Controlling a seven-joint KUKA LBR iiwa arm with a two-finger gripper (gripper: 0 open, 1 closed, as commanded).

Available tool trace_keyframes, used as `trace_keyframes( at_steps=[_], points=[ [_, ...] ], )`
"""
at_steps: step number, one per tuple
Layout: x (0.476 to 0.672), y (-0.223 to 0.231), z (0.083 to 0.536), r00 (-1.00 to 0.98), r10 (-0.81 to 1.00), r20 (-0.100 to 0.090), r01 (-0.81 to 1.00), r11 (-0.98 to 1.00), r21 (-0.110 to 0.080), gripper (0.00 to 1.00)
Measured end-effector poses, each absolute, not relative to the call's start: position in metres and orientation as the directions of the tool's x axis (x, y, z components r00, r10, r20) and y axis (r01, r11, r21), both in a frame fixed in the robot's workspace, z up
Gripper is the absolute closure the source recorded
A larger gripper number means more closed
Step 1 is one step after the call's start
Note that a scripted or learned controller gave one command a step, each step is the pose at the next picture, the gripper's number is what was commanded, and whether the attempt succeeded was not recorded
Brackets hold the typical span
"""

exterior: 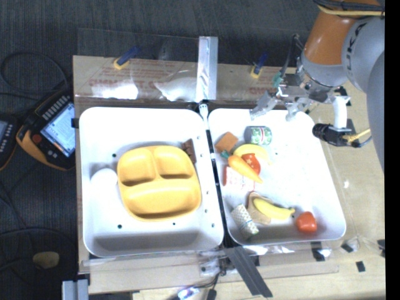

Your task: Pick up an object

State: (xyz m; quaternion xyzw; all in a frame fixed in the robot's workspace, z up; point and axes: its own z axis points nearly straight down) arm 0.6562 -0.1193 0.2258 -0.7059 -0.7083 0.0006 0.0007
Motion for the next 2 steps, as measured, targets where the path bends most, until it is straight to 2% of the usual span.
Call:
trace_keyframes(
  at_steps=[1, 2],
  points=[
    [0.653, -0.135, 0.097, -0.049, 0.999, -0.003, 0.999, 0.049, -0.001, 0.0],
    [0.621, -0.101, 0.089, -0.131, 0.991, -0.007, 0.991, 0.131, 0.009, 0.0]
  ],
)
